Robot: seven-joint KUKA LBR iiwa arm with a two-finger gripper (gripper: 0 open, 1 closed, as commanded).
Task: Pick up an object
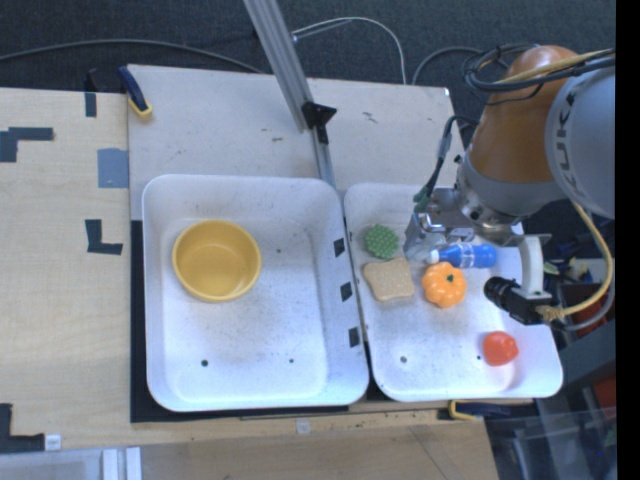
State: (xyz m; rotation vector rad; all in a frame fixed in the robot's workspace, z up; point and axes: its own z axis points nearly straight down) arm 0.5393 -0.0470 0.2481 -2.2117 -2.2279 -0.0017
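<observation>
**Arm low over the right bin, pincer largely masked by the wrist**

The grey arm (545, 138) with its orange band reaches in from the right and hangs over the upper part of the right bin (440, 373); its bulk hides that bin's far corner; the pincer (432, 230) shows as a small metallic cluster under the wrist, and whether it is released or clenched cannot be told; nothing is seen between its tips.

Just below it lies a blue bottle-like item (468, 256), partly covered by the wrist hardware, so its full shape is hard to make out; an orange toy pumpkin (444, 284) sits just beneath that; a tan slice of bread (389, 280) lies beside the pumpkin to the left; a green knobbly round piece (380, 240) rests above the bread; a red ball-like object (500, 347) sits well apart near the lower right corner.

The left bin (290, 348) holds a yellow bowl (216, 259), upright; both bins rest on the worktop (60, 298).
</observation>
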